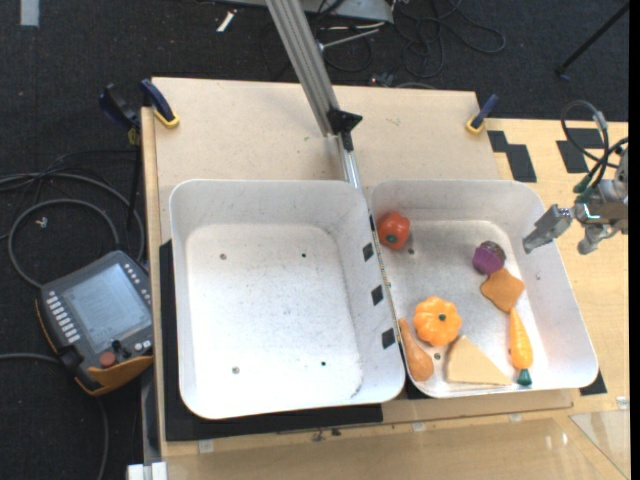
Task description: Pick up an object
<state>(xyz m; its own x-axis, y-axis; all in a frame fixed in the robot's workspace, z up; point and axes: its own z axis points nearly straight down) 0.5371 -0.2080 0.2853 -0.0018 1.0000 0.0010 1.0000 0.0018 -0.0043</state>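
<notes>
The right bin (560,298) holds several toy foods: a red tomato (394,229), a purple piece (488,257), an orange-brown chunk (502,289), an orange pumpkin (437,320), a carrot (519,342), a pale cheese wedge (474,364) and an orange-brown elongated piece (416,353). My gripper (571,232) hangs over the right bin's far right rim, above and to the right of the purple piece. Its fingers are spread open and nothing is between them.
The left bin (200,268) stands beside the right one. A slanted metal pole (305,53) runs from the top of the view down to the bins' shared edge. A teach pendant (95,313) lies on the floor at left. Clamps sit at the bench's back corners.
</notes>
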